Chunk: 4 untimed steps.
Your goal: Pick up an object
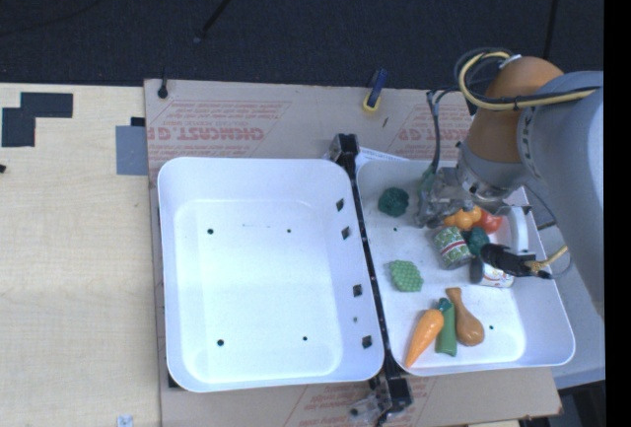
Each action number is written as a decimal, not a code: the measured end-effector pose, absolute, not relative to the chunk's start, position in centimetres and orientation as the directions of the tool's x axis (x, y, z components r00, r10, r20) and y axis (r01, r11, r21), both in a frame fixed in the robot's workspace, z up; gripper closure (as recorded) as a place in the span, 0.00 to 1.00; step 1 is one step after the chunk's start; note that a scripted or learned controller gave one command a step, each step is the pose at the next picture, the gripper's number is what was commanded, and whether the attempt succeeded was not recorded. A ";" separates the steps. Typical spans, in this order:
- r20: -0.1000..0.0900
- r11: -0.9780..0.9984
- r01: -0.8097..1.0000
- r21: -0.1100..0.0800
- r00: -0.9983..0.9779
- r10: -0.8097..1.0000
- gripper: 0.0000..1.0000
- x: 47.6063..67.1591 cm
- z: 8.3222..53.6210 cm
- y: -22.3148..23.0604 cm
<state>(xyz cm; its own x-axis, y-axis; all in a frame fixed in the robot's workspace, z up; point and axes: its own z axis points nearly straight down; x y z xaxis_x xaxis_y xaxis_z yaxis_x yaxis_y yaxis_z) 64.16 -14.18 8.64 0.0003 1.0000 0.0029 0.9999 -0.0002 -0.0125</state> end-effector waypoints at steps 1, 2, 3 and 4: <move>0.000 -0.001 1.000 -0.007 0.001 1.000 1.00 64.2 9.7 -18.0; -0.002 -0.001 1.000 0.003 0.001 1.000 1.00 62.3 17.1 -20.4; 0.000 0.002 1.000 -0.002 -0.002 1.000 1.00 64.4 13.5 -17.8; 0.005 -0.003 1.000 -0.005 0.003 1.000 1.00 56.7 8.6 -21.3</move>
